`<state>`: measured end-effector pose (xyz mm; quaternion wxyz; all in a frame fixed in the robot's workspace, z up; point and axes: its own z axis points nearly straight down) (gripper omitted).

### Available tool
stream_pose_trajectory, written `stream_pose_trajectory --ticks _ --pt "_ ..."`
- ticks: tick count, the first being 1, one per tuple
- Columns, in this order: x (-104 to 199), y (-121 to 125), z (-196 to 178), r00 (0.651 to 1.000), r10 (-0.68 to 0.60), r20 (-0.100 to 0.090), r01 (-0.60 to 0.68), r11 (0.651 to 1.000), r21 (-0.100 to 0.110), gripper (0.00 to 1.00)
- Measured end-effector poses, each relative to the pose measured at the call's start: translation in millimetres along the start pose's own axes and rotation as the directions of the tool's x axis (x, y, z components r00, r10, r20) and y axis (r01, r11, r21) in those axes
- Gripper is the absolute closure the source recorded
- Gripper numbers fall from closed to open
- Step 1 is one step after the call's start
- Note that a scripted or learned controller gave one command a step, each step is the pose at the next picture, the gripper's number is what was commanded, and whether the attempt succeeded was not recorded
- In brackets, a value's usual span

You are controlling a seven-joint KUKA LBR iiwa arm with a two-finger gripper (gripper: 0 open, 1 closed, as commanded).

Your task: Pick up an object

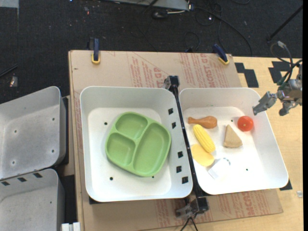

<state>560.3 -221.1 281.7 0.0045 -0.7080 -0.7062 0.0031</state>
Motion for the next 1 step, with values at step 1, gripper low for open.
stream_pose_trajectory --ticks 1 --pt "0.9 2.1 -6.7 1.0 -0.004 0.003 0.004 1.0 -0.011 0.0"
